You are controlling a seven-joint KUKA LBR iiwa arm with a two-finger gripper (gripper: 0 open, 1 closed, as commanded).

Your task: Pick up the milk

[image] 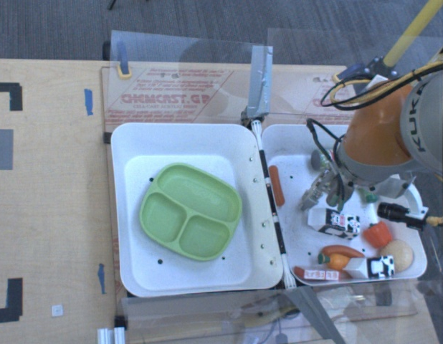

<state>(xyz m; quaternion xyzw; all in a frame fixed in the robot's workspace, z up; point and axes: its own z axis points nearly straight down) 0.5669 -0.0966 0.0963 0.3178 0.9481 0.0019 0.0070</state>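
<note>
The right bin (415,267) holds the clutter; the left bin (128,192) carries a green divided plate (191,211). The pincer (323,190) hangs open and empty just beside the milk (341,223), a small cow-patterned carton lying flat: probably light, stiff-sided, best gripped across its narrow faces. A carrot (340,255), a second carton (379,266) and a hot dog (277,185) lie close by.

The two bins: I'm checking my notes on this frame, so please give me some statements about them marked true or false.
1. The green plate lies in the left bin. True.
2. The plate holds a carrot. False: the carrot lies in the right bin.
3. The sausage lies near the right bin's left wall. True.
4. The gripper hangs over the left bin. False: it is over the right bin, beside a milk carton.
</note>
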